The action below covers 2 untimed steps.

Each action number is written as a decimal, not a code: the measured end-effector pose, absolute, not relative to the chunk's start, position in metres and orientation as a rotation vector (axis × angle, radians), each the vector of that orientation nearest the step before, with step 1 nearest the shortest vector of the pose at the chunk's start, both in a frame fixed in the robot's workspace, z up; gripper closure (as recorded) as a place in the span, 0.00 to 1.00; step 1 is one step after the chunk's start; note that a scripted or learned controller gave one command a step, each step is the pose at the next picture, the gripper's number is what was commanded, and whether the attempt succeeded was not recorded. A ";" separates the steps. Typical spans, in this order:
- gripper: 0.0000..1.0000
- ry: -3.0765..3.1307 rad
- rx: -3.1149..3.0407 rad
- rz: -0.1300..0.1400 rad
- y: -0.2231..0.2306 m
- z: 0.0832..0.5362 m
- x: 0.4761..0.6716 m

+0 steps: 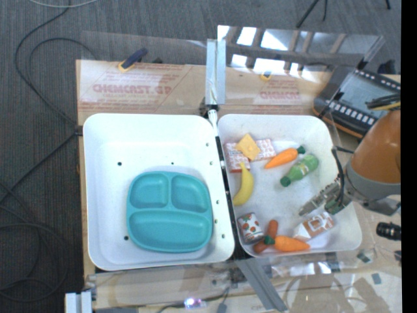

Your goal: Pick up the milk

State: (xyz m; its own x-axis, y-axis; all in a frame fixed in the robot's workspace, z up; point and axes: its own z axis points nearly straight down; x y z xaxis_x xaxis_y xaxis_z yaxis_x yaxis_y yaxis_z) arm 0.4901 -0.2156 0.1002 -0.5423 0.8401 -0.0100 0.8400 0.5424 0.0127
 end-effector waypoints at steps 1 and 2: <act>1.00 2.713 1.584 0.000 -0.148 0.176 0.485; 0.00 2.713 1.585 0.000 -0.148 0.176 0.484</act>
State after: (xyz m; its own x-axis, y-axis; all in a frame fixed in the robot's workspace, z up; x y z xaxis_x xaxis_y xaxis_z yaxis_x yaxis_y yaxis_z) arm 0.4844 -0.1476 0.1756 -0.4913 0.8710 0.0006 0.8710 0.4913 -0.0004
